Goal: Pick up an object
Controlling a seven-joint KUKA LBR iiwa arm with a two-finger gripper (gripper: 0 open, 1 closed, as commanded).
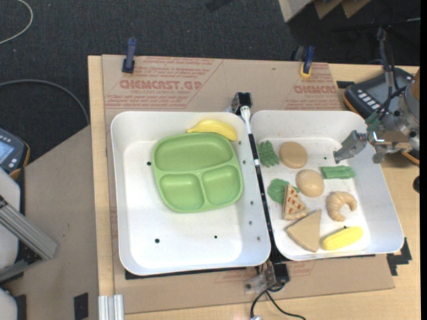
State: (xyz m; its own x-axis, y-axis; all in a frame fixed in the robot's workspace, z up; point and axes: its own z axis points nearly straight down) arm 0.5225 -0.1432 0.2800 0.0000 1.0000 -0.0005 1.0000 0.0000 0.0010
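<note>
The right bin (383, 199) holds several toy foods: a tan bun (293, 155), a beige roll (309, 182), a croissant (341, 205), a pizza slice (292, 203), a tan wedge (305, 232), a yellow piece (342, 238), a green pod (336, 173) and two green leafy pieces (268, 153) (277, 190). My gripper (363, 151) hovers over that bin's upper right part, just above and right of the green pod. Its fingers look spread, with nothing between them.
The left bin (133, 199) carries a green divided plate (197, 171), with a yellow banana (213, 129) behind it. A black rail (253, 179) runs between the bins. A handheld controller (370, 99) lies beyond the right bin's far corner.
</note>
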